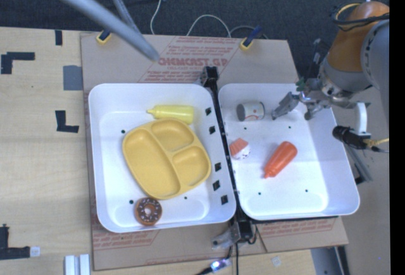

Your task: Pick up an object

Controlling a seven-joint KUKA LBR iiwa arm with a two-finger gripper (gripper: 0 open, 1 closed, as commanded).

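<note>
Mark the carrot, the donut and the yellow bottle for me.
carrot (280, 158), camera view, middle of its orange body, right bin.
donut (148, 211), camera view, on its frosted ring, left bin's near edge.
yellow bottle (173, 114), camera view, middle of its body, above the yellow plate.

Orange carrot (280, 159) lying tilted, mid right bin (335, 201), apart from fingers.

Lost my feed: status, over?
Gripper open, holding nothing, over right bin. Carrot loose on bin floor, untouched. Small can near fingers; nothing blocking.
</note>
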